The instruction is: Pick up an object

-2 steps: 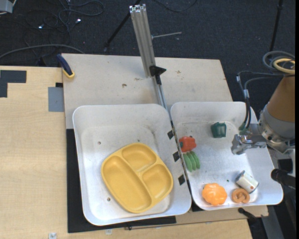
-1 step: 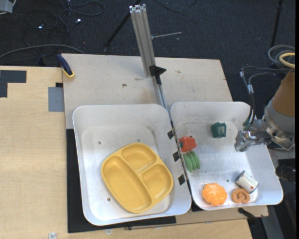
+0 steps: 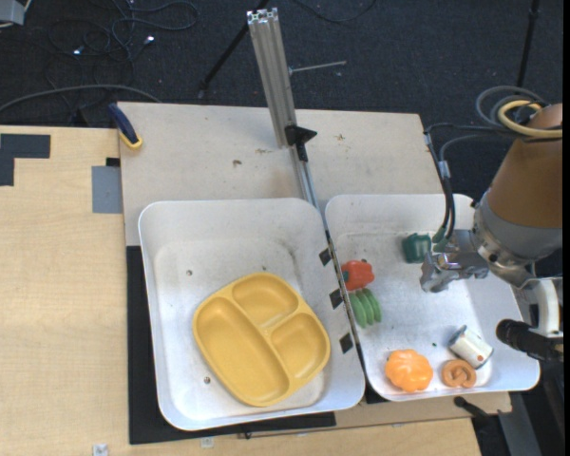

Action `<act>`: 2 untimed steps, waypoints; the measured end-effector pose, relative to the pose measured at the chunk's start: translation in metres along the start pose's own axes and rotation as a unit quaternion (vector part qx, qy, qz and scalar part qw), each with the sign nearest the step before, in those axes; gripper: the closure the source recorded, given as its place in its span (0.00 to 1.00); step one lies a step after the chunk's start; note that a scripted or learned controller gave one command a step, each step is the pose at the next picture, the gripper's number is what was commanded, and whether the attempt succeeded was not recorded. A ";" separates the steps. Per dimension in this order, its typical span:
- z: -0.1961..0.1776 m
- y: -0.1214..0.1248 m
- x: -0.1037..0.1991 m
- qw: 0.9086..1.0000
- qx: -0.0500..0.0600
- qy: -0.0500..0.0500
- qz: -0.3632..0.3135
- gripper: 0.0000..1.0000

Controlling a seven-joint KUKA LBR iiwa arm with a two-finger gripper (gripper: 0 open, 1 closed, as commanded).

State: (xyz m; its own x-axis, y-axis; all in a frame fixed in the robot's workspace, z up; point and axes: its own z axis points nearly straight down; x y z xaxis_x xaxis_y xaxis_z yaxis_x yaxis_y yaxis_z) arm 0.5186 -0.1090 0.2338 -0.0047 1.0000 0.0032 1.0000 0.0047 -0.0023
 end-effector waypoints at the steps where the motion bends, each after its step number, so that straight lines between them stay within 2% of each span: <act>1: -0.006 -0.014 0.051 1.000 0.001 0.000 0.000 1.00; 2: -0.009 -0.013 0.101 1.000 0.000 0.000 0.000 1.00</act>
State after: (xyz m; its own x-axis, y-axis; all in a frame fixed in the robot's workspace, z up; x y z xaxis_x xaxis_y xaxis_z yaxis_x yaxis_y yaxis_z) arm 0.5047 -0.0084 0.2429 -0.0053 1.0000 0.0024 1.0000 0.0053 -0.0028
